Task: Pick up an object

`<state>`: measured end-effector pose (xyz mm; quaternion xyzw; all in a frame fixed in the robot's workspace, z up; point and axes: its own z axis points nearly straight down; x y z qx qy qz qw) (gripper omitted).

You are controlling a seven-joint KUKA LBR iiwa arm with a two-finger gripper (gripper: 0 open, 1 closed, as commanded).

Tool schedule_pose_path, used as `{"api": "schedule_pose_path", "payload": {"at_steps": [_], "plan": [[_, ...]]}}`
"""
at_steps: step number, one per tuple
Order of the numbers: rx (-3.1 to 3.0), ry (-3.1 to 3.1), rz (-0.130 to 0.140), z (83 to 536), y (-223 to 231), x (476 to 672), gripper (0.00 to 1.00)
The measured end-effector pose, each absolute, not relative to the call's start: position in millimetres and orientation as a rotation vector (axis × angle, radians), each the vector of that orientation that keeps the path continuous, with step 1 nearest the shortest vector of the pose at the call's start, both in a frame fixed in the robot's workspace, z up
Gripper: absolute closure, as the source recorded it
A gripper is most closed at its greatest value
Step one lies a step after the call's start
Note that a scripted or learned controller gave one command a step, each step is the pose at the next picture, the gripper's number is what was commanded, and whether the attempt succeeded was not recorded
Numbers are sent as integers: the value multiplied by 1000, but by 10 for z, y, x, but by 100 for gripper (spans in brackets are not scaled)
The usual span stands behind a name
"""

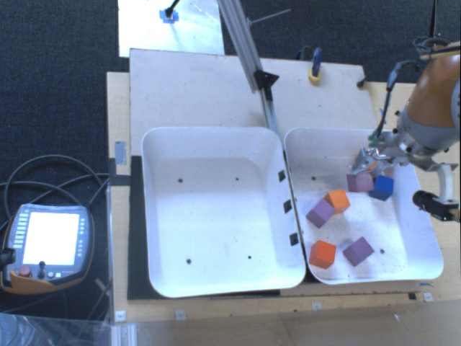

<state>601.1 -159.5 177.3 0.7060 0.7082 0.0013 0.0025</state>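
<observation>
Teach pendant (45,247) sits far left off the bench, cabled, likely parked out of the arm's reach. Left bin (216,211) holds no blocks, so picks can only come from the right bin (425,262). There the blocks lie loose: purple block (320,213) touching orange block (337,200) mid-bin, second orange block (323,254) and another purple block (358,251) near the front wall. Gripper (369,166) sits low over the upper-right cluster, right at a mauve block (360,182) with a blue block (383,187) just beside it; likely target is the mauve one. Pincer state: cannot tell, too small and blurred. Block reads as still in the bin, not lifted.
</observation>
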Motion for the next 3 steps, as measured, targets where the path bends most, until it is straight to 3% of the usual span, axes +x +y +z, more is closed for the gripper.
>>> {"api": "schedule_pose_path", "payload": {"at_steps": [1,2,3], "plan": [[2212,2221,5,2277,-1680,6081,100],[2215,2224,3,2441,-1681,6090,100],[2208,2232,5,2461,-1139,6270,100]]}}
